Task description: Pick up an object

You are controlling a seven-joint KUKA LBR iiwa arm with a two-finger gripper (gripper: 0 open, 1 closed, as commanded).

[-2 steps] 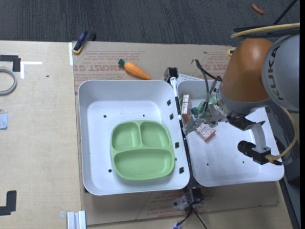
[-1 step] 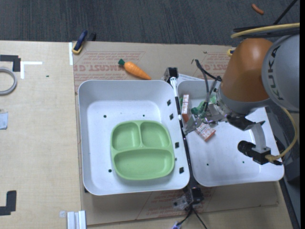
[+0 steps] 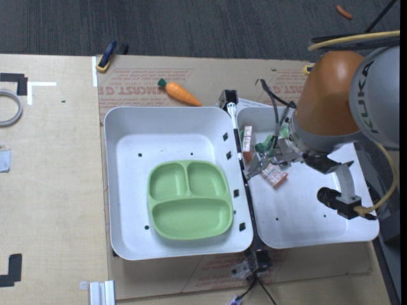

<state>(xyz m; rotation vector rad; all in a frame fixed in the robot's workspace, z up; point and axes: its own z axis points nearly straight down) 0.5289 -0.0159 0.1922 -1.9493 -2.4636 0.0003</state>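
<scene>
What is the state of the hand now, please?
Hand: low in the right bin among small packets; open or closed cannot be told.

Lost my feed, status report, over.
Gripper low in right bin, near left wall. Small packets beside it. Green plate in left bin, untouched.

Two white bins (image 3: 121, 189) sit on a tan cardboard sheet (image 3: 210, 78) printed with faded red lettering. In the left bin lies a pale green plate (image 3: 189, 200) with three compartments. An orange carrot (image 3: 181, 93) with a green top lies on the cardboard. The arm (image 3: 356, 94) is grey with an orange band. Near it in the right bin (image 3: 305, 221) are a red-and-white packet (image 3: 275, 175) and something green (image 3: 267, 146). The bench (image 3: 51, 183) is light tan; the floor (image 3: 191, 18) dark grey.
</scene>
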